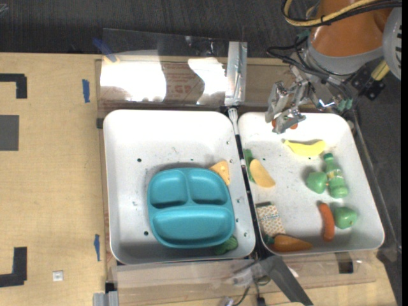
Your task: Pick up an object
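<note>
Above the far edge of the right bin point(366, 171), the gripper point(285, 116) hangs from the grey arm point(347, 18), its metal fingers pointing down toward the bin's back left corner. Something small and orange-red point(278, 125) sits right at the fingertips, but the view is too blurred to say whether it is pinched between them or merely lies under them, and how far apart the jaws stand cannot be told either.

Just beyond the jaws, toward the near side and slightly to the right, lies a yellow banana point(307, 147), close but apart from the fingertips. Further toward the near side and a little left of the jaws, a yellow-orange slice point(261, 174) rests by the bin's left wall. Well to the right of that, a cluster of green pieces point(326, 178) lies near the bin's right side, with another green piece point(345, 217) beyond and an orange-red carrot point(327, 221) beside it. Farthest from the jaws, at the near edge, lie a patterned packet point(269, 218) and a second carrot point(292, 241).

Left of the jaws, across the divider, the left bin point(127, 145) holds a teal divided tray point(190, 206) with a yellow wedge point(221, 170) touching its far right corner.
</note>
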